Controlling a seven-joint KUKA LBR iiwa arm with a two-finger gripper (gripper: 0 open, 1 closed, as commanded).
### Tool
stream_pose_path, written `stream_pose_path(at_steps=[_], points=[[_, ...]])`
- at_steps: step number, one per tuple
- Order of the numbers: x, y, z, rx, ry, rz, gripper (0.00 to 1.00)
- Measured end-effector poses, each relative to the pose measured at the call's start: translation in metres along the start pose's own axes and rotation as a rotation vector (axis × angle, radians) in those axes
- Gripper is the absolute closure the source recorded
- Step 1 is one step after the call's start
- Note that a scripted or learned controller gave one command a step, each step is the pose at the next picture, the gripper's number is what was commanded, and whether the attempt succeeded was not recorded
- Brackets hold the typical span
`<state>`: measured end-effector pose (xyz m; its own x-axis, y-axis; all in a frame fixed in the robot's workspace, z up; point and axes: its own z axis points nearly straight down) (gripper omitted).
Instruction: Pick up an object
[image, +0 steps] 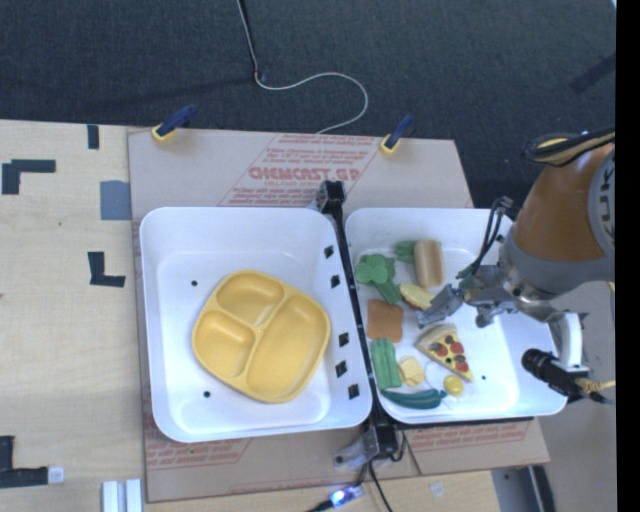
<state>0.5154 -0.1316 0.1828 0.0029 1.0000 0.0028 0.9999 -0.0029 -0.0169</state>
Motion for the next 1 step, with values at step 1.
stream_pose_path(at_steps=[1], points=[[0.0002,0.0031,-0.0075,-0.015,-0.002,-0.004,0.0]])
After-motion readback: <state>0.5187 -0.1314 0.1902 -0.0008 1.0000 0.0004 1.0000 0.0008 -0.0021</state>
